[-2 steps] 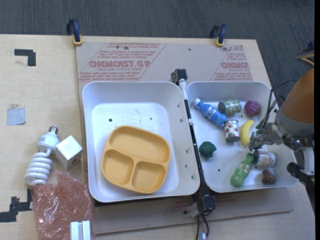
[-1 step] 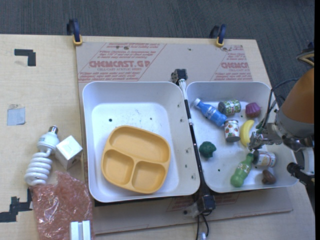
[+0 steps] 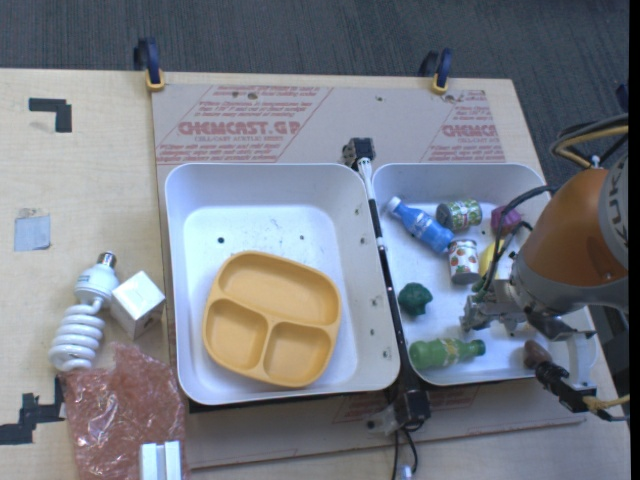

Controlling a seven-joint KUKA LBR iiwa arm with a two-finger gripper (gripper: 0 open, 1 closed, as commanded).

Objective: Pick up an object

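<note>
Over the right-hand shallow white bin (image 3: 400, 183), seen from the fixed camera above: my gripper (image 3: 487, 311) hangs low near the bin's front right, wrist and orange band covering much of it. Whether it is spread or closed I cannot tell from this slant, and nothing shows between its tips. Nearest candidate is the small green plastic bottle (image 3: 446, 351), lying on its side against the bin's front wall, just in front of and left of my gripper. Judged light, rigid, smooth and round, so likely to roll or slip; best taken across the middle of the body, pinching perpendicular to its long axis, not at the narrow neck. Further left sits a dark green lumpy toy (image 3: 414, 298), probably soft and easy to pinch. Toward the back lie a blue plastic bottle with white cap (image 3: 421, 225), a small green printed can (image 3: 459, 214) and a small white-and-red printed can (image 3: 462, 260); the cans look stiff and prone to rolling. Left-hand white bin (image 3: 262, 186) holds a yellow three-compartment plastic tray (image 3: 271, 317): broad, flat, awkward to grasp.
</note>
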